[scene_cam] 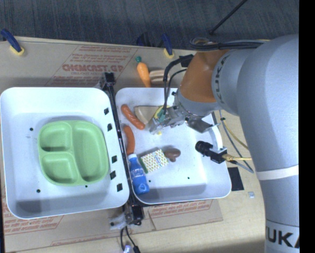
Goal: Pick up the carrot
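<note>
Beyond the right bin's (215, 186) far rim, the carrot (143, 74) lies on the surface (51, 57); jaws' state over the bin cannot be told.

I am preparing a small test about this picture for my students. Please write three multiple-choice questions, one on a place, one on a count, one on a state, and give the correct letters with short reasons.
1. Where does the carrot lie?
A. On the bench beyond the right bin's far rim
B. In the green tray
C. Beside the blue bottle

2. How many compartments does the green tray have?
A. Two
B. Three
C. Five

3. How does the blue bottle rest?
A. Upright in the left bin
B. On its side in the right bin, along the near-left wall
C. Held in the gripper

Answers:
1. A: the orange carrot sits on the cardboard, outside the right bin.
2. B: two ridges split the tray into three wells.
3. B: it lies flat, with the gripper apart from it, farther back.
</note>
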